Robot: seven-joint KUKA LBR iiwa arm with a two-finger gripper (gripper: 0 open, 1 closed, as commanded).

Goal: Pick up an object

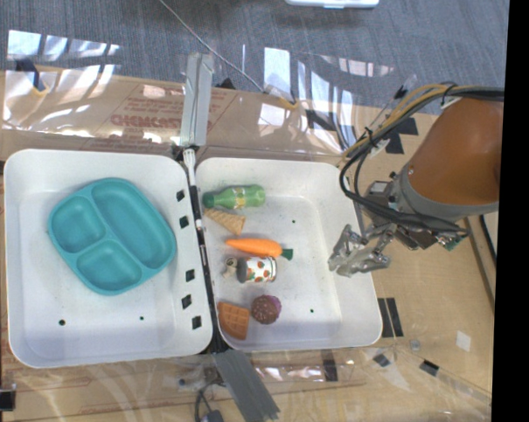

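The right bin [330, 305] holds several toy foods along its left side: a green bottle [235, 197], an ice-cream cone [225, 219], an orange carrot [257, 246], a small red-and-white can [254, 269], a dark red round piece [265, 309] and a waffle [234, 320]. My gripper [354, 258] hangs over the right edge of this bin, well to the right of the carrot and can. Nothing is between its fingers, which look spread.
The left bin [32, 318] carries a teal divided plate [112, 234]. A black divider strip [193, 246] runs between the bins. The orange-banded arm [455, 157] with its cables fills the upper right. The right half of the right bin's floor is bare.
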